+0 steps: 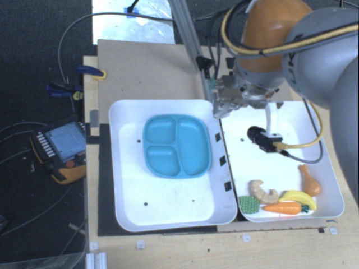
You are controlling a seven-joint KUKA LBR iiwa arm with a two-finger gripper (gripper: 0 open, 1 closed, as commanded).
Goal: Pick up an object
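The jaws, their gap impossible to tell, hang over the right bin's [269, 170] corner, probably poised to reach the carrot [282, 208] lying well apart from them.

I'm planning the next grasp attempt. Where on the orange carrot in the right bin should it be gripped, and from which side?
Probably the thick middle of the carrot, from straight above, squeezing across its short width. It lies flat, lengthwise along the right bin's near wall, with the banana close behind, so a side approach looks blocked.
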